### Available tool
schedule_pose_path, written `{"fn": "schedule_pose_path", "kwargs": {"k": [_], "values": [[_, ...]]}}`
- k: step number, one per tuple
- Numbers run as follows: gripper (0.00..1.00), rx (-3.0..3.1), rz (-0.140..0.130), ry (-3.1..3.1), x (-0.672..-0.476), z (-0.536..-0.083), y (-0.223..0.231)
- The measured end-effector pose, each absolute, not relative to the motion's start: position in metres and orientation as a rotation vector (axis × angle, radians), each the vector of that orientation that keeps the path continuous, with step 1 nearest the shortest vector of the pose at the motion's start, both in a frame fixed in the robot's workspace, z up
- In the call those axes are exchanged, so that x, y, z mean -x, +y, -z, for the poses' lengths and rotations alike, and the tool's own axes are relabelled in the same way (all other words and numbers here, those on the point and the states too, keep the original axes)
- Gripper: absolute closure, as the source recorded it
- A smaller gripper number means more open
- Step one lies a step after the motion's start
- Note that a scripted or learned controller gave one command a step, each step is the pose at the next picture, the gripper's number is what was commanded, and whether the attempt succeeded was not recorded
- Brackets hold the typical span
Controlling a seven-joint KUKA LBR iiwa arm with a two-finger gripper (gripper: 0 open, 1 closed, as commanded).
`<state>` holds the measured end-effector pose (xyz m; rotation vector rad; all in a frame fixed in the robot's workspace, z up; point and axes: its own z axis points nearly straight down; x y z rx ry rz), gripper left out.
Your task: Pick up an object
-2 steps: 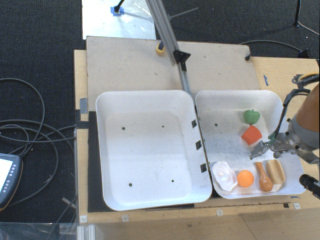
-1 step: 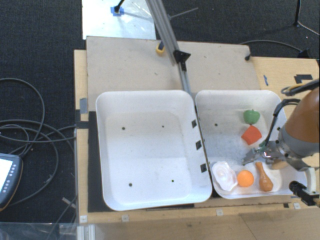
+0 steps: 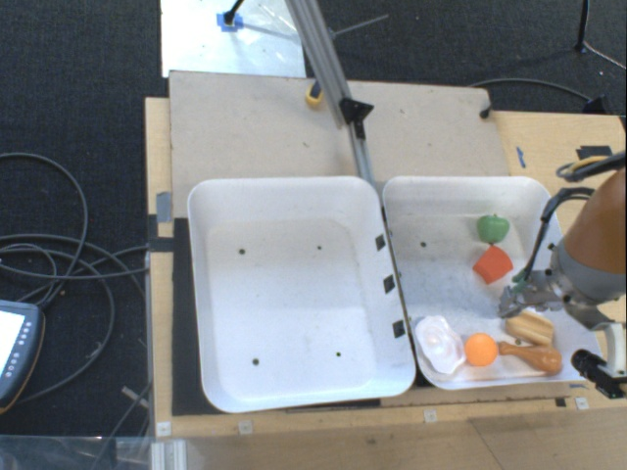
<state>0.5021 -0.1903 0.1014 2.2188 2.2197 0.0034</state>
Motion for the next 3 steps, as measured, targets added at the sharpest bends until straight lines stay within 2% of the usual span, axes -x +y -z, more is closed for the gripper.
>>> {"fn": "schedule_pose_path", "kwargs": {"k": [1,2,3], "values": [[1.00,-2.211,-0.005,2.222,-0.499,-0.164,-0.190],[1.00,-2.210,-0.005,2.223,-0.505,-0.209,-0.193],[1.00,-2.212,-0.003,2.224,-0.507,-0.228,-0.193]]}}
